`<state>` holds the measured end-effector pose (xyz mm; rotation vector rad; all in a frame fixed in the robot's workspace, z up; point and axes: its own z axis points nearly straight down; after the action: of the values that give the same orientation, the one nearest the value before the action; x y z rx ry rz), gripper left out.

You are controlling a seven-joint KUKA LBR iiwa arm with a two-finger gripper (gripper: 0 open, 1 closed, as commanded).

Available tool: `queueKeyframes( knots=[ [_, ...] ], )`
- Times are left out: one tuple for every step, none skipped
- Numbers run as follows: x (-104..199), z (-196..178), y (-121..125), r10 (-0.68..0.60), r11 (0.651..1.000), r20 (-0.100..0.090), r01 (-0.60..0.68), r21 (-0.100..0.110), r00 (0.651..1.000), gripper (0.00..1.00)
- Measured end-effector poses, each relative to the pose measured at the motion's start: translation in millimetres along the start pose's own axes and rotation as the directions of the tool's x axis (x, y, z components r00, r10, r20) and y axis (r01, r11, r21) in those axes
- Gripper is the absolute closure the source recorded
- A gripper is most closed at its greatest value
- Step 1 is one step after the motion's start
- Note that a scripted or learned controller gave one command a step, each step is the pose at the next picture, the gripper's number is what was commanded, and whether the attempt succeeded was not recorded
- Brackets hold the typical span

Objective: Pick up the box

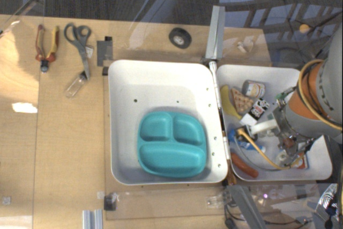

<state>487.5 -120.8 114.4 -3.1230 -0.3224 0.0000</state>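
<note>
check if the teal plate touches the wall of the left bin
Apart. The camera view shows the teal plate lying on the floor of the left bin, with white floor visible all around it.

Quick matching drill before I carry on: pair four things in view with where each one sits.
Things:
1. teal divided plate
2. scissors
3. roll of black tape
4. banana

Places:
A. on the bench beyond the left bin
B. in the right bin, by its left wall
C. in the left bin
D. on the bench beside the red-handled pliers

Pairs: 1-C, 2-D, 3-A, 4-B
</note>
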Motion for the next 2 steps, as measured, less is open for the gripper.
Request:
queueKeyframes(
  knots=[
    [2.4, -11.0, 0.0, -0.003, 1.0, -0.005, 0.003, 0.001, 1.0, 1.0],
    [2.3, -11.0, 0.1, -0.003, 1.0, -0.004, 0.003, 0.001, 1.0, 0.0]
  ],
)
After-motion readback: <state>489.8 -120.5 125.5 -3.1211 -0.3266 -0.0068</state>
